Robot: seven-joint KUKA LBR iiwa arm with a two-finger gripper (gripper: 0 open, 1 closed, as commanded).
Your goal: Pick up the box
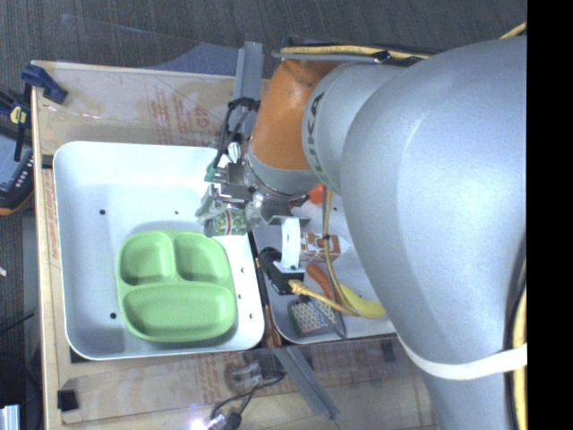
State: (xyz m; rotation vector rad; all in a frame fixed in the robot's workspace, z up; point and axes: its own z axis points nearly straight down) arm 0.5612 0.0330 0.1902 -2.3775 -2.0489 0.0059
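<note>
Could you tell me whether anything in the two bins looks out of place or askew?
Nothing looks spilled or damaged. The green divided tray lies flat in the left bin; the right bin holds a loose jumble including a banana.

My own arm (403,177) blocks the right bin (295,334). In the left bin (81,240), open floor lies around the green tray (176,287).

green divided tray (175,287) in left white bin (89,182), banana (356,305) in right bin
</note>
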